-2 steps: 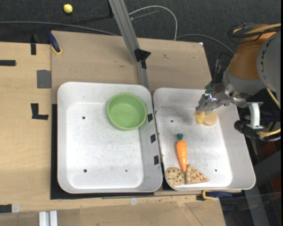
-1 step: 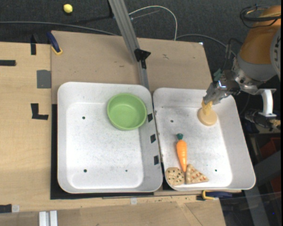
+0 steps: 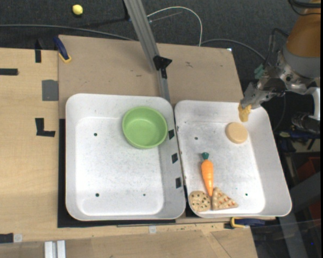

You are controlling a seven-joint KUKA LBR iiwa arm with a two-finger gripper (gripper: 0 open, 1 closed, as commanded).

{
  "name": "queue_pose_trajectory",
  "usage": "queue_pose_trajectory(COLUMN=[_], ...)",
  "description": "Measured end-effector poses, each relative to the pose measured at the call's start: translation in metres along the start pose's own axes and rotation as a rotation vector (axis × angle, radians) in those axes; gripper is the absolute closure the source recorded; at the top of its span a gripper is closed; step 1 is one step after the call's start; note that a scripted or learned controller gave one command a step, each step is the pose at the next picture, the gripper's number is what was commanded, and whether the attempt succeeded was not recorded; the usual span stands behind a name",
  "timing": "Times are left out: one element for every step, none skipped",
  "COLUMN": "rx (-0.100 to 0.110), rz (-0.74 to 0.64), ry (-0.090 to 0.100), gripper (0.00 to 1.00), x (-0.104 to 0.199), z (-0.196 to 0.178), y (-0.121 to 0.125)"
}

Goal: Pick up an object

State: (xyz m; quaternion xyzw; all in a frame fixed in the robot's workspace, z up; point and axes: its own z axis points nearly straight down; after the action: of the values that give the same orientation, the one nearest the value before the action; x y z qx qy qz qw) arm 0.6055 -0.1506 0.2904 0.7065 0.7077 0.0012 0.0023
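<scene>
A small yellow piece (image 3: 244, 112) sits pinched between the fingers of the gripper (image 3: 246, 109), up over the far rim of the right bin (image 3: 274, 144). Just below it in that bin lies a round tan cookie (image 3: 237, 133). Nearer the front are a toy carrot (image 3: 206, 174), a waffle round (image 3: 199, 200) and a pizza slice (image 3: 223, 200). The left bin (image 3: 81, 144) holds a green bowl (image 3: 145, 127). To do this well, the arm should lift slowly and straight up, with the fingers kept tight, so the little piece does not slip out.

A tan bench (image 3: 21, 160) stands on dark floor (image 3: 32, 4), perhaps carpet, crossed by cables (image 3: 177, 9).
</scene>
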Motion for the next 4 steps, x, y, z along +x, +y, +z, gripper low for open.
queue_pose_trajectory(rx=[0.006,0.008,0.008,0.01], rz=[-0.003,-0.004,-0.005,-0.004], ry=[0.002,0.002,0.003,0.002], gripper=[1.0,1.0,1.0,1.0], x=[0.049,0.1,0.152,0.2], z=[0.001,0.005,0.012,0.041], y=[-0.006,-0.019,-0.032,-0.035])
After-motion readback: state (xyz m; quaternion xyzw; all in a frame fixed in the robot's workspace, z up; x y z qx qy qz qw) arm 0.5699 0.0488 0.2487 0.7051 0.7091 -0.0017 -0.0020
